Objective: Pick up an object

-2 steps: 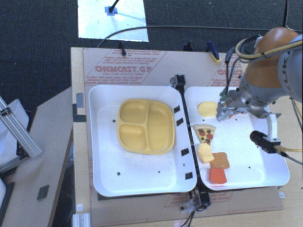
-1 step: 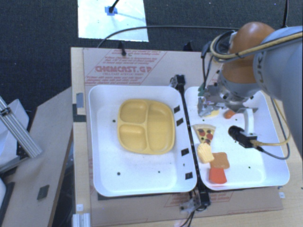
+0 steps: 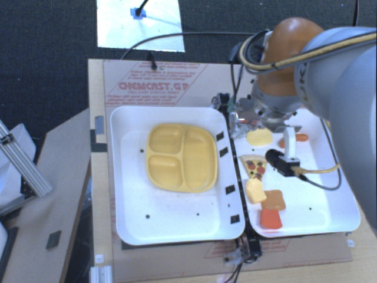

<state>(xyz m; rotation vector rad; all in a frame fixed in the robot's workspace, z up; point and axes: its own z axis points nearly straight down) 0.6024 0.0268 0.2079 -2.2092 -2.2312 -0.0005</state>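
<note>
In the right bin (image 3: 330, 211) lie several toy foods: a pale yellow round piece (image 3: 260, 137), a pizza slice (image 3: 254, 167), a ridged yellow piece (image 3: 255, 190), an orange-brown piece (image 3: 274, 200), a red-orange block (image 3: 271, 219) and a small orange piece (image 3: 300, 138). My gripper (image 3: 238, 120) hangs low over the right bin's far left corner, close to the wall between the bins. It is just left of and behind the pale yellow round piece. I see nothing held in it.
The left bin (image 3: 132, 217) holds a yellow divided plate (image 3: 181, 157) near its middle. The grey arm with its orange band (image 3: 288, 52) covers the right bin's far side. A yellow cable (image 3: 321, 171) loops over the right bin.
</note>
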